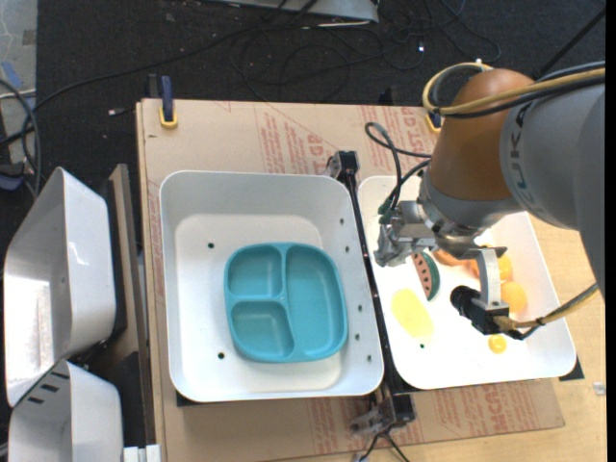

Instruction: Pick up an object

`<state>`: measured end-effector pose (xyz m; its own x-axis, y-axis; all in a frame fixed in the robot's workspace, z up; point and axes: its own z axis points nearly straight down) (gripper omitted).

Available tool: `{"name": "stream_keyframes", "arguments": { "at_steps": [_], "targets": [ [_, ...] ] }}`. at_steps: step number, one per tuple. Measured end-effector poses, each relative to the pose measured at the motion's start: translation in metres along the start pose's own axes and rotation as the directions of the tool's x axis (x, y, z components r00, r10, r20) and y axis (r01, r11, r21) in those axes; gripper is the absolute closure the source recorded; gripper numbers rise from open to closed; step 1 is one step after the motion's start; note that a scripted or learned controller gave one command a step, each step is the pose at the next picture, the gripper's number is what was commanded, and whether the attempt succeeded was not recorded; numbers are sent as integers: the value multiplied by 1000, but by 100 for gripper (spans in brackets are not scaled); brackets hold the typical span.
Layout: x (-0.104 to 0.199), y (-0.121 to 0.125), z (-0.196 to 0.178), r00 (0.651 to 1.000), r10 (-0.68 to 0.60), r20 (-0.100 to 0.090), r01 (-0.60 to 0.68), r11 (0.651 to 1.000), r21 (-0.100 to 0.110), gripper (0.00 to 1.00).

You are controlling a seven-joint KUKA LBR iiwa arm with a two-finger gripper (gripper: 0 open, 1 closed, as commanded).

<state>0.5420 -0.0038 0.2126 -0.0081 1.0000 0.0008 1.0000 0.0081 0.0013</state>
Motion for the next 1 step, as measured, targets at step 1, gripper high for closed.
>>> {"name": "stream_keyframes", "arguments": {
  "at_steps": [1],
  "targets": [
    [51, 19, -15, 1000, 1, 0, -1, 1000, -1, 100]
  ]
}}
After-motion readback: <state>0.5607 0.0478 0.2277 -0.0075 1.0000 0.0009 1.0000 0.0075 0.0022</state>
